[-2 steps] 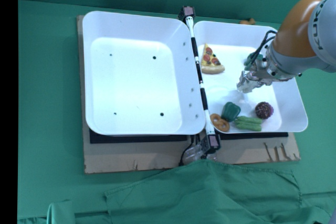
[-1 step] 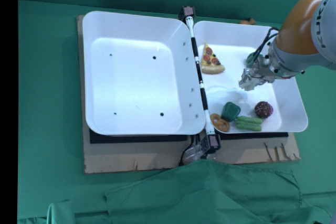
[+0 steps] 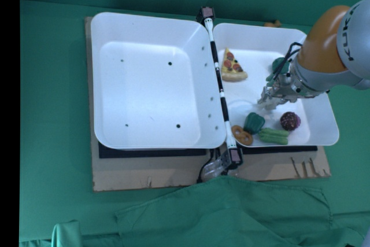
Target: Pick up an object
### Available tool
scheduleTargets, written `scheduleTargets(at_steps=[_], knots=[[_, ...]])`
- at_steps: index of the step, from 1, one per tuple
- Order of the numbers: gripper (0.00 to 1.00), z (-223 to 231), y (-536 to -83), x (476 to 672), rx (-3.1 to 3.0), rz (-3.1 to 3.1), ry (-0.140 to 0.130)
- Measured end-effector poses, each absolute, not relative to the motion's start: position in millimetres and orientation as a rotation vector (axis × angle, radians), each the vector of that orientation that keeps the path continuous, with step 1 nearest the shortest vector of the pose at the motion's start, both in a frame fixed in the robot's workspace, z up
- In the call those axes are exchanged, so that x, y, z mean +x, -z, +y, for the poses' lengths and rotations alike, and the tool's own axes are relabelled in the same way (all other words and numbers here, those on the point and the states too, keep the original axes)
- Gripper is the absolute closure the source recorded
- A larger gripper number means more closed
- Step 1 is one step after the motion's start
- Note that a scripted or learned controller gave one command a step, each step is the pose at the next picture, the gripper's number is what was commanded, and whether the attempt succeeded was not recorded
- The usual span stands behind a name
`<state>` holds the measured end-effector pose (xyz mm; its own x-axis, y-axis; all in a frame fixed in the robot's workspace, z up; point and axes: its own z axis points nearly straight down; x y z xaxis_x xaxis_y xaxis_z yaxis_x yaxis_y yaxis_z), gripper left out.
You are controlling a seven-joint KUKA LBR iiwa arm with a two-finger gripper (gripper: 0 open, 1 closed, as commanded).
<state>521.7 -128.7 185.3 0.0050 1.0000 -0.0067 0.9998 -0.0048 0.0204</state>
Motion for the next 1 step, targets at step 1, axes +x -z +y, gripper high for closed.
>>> scheduleTargets(at_steps=[1], knots=[[1.00, -112.1, -265.6, 593.9, 2.208, 2.212, -0.015]])
